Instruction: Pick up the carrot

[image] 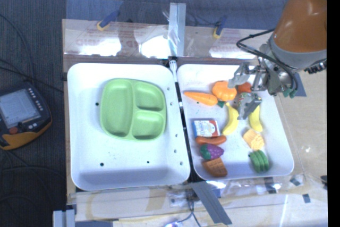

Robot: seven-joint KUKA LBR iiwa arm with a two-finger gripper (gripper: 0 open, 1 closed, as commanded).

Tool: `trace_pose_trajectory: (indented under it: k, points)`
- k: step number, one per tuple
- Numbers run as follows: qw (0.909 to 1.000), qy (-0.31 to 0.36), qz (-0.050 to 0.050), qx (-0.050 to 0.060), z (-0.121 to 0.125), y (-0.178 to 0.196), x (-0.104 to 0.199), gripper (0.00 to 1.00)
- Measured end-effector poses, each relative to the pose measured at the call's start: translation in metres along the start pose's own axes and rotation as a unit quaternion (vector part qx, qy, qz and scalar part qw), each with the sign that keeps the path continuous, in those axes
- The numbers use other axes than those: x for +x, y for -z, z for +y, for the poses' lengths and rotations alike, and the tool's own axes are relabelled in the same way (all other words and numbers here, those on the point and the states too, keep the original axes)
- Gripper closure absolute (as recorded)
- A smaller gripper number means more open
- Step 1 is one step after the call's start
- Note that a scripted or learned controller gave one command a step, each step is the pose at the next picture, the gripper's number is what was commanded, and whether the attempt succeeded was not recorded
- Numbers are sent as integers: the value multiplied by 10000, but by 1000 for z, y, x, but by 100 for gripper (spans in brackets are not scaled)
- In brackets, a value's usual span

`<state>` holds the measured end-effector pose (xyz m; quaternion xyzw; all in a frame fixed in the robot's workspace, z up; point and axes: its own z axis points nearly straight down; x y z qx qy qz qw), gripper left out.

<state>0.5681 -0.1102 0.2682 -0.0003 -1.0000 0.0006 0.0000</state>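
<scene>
Right white bin (281, 135): carrot (201, 98), unreadable packet (205, 127)

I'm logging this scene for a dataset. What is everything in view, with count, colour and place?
bins: 2, white, side by side on the bench
divided plate: 1, green, left bin
carrot: 1, orange, right bin, upper left
pumpkin: 1, orange, right of the carrot
bananas: 2, yellow, right bin, middle
small packet: 1, red and white, below the carrot
grapes: 1, purple, right bin, lower left
green vegetable: 1, green, right bin, lower right
handheld controller: 1, grey and orange, on the floor at left
arm: 1, orange band, from the right
end effector: 1, grey, above the right bin, right of the pumpkin
</scene>
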Motion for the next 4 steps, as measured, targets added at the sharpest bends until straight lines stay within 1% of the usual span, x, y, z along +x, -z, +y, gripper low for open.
trace_pose_trajectory:
  k: [1, 2, 3, 4]
  points:
    - [9989, 470, 41, -16, 28, -80, -64, 0]
    - [9978, 664, -41, -2, -1, -171, -77, 0]
    - [9978, 667, -20, 3, -1, -166, -76, 100]
    - [9885, 1514, -38, 6, 60, -82, -64, 100]
